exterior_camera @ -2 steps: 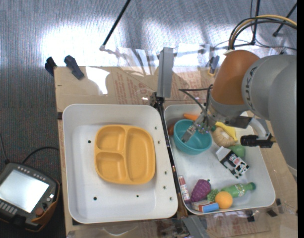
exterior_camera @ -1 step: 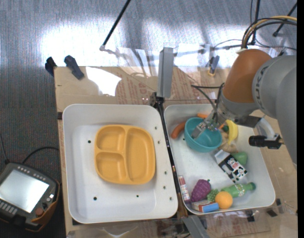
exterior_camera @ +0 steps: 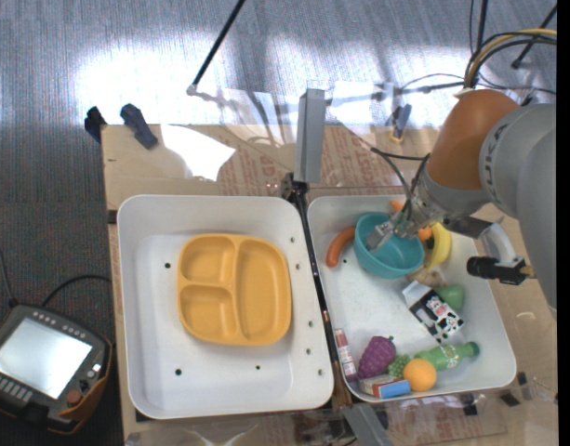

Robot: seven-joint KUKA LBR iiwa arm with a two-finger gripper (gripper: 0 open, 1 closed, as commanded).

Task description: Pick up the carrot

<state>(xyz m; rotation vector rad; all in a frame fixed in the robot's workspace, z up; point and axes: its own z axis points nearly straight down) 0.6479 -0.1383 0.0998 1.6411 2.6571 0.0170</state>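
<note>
Carrot (exterior_camera: pixel 339 246): lies on the floor of the right bin (exterior_camera: pixel 504 340), at its left wall, just left of the teal bowl (exterior_camera: pixel 389 248).
Carrot to hand: the hand (exterior_camera: pixel 396 228) is over the bowl, to the carrot's right, apart from it.
Hand: its tips dip inside the bowl; whether it is clenched or released, I cannot tell.
Arm (exterior_camera: pixel 489 156): reaches in from the right, wrist angled down and leftward.
Carrot axis: long axis slanted, upper end toward the bowl, lower end toward the left bin (exterior_camera: pixel 145 342).
Left bin: holds a yellow divided plate (exterior_camera: pixel 234 288).
</note>
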